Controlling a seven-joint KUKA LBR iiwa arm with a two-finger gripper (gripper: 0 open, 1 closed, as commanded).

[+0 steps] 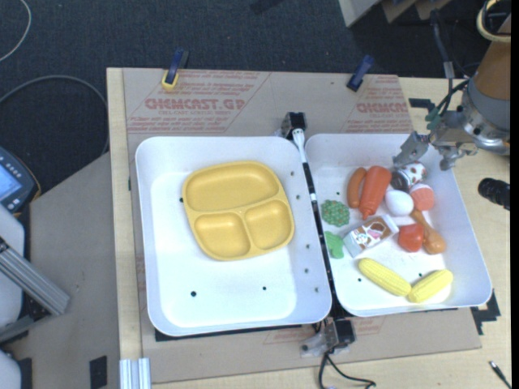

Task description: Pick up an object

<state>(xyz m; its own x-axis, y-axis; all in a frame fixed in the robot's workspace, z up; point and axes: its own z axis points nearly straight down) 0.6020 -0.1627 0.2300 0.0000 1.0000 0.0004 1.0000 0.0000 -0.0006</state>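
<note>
My gripper hangs over the far right corner of the right bin, open, with nothing between its fingers. Just below it lie a small dark-and-white toy, a white egg and a pink-topped piece. Two orange carrots lie side by side to the left of these. A green broccoli, a small printed box and a red tomato sit mid-bin. Two yellow corn cobs lie near the front edge.
The left bin holds a yellow three-compartment plate. A black ridge with clips divides the bins. Clamps stand on the far edge of the cardboard base. Cables hang at the far right behind the arm.
</note>
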